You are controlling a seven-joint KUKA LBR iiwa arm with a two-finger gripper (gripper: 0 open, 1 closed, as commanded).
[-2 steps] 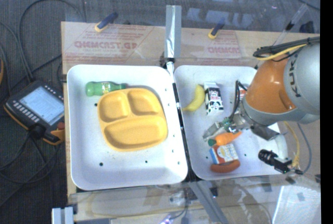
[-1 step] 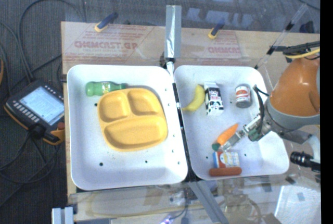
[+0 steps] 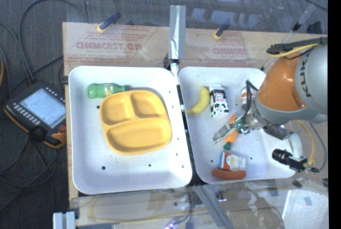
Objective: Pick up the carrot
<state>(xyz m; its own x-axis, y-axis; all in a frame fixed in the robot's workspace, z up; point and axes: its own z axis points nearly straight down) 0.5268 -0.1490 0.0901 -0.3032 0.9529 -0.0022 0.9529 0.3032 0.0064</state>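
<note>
The hot dog point(image 3: 229, 173) lies below the carrot point(image 3: 230, 137); the claw point(image 3: 228, 132), fingers apart, should straddle the carrot squarely before closing.

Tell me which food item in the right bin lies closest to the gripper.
The small orange carrot, right at the gripper. The yellow banana lies toward the divider, the red sausage by the front wall.
</note>
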